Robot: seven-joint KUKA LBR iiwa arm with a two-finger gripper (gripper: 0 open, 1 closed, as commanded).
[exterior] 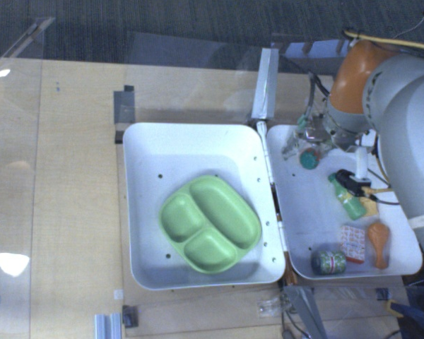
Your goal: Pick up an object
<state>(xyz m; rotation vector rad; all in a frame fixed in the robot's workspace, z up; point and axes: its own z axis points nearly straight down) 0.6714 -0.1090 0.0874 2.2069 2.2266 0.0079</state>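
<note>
Reaching into the right bin (297,210), hand (305,141) over teal object (308,160), grip indiscernible.

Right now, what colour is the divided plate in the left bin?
Light green, in the camera view: divided plate.

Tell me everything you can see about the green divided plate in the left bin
The green divided plate is a pale green, rounded, smooth tray that looks like plastic, moulded into three compartments: a long one on its upper right side and two smaller ones on the lower left. It lies flat, right way up, turned at a diagonal, on the floor of the left bin, toward the bin's lower right part. Its compartments hold nothing visible. It looks clear of the bin's walls, and it sits well away from the gripper.
</note>
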